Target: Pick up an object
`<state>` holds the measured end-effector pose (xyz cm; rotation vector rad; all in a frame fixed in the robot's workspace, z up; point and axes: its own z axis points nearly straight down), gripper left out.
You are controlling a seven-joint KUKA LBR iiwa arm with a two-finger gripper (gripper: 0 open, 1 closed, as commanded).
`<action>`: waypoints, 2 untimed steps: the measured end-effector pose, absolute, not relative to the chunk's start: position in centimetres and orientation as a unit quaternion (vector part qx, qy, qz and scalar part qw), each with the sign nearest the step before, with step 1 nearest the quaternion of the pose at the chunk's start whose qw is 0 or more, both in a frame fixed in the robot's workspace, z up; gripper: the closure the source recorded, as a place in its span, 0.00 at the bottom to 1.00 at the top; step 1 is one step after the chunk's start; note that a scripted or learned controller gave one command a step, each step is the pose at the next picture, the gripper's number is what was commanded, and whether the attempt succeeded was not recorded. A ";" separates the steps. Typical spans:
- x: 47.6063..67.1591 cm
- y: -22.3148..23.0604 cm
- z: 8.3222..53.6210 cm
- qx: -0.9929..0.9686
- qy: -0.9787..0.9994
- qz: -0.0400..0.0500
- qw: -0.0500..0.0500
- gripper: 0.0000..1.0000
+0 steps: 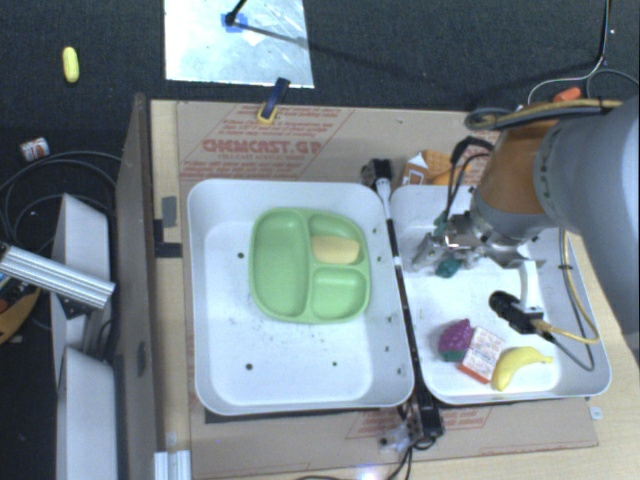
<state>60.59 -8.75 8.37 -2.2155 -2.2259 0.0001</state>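
My gripper [443, 251] is low in the far left part of the right bin [580, 378], with the grey arm and its orange band reaching in from the right. A small teal object [448, 265] lies right at the gripper's tip, partly covered by it. Nearer the front of this bin are a purple bunch of grapes [455, 337], a small red and white box [482, 353] and a yellow banana [518, 365], close together. In the left bin [225, 368], a green divided plate [290, 278] carries a yellow block [335, 250] in its far right compartment.
An orange-brown item [425, 168] sits at the far edge of the right bin, behind the gripper. A black fitting [380, 173] stands at the far end of the ridge between the bins. Cardboard [260, 138] lies under both bins.
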 end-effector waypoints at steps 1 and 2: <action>61.3 -12.4 8.5 -0.707 -0.707 0.000 -0.001 0.00; 61.4 -12.2 9.6 -0.706 -0.708 -0.002 -0.002 1.00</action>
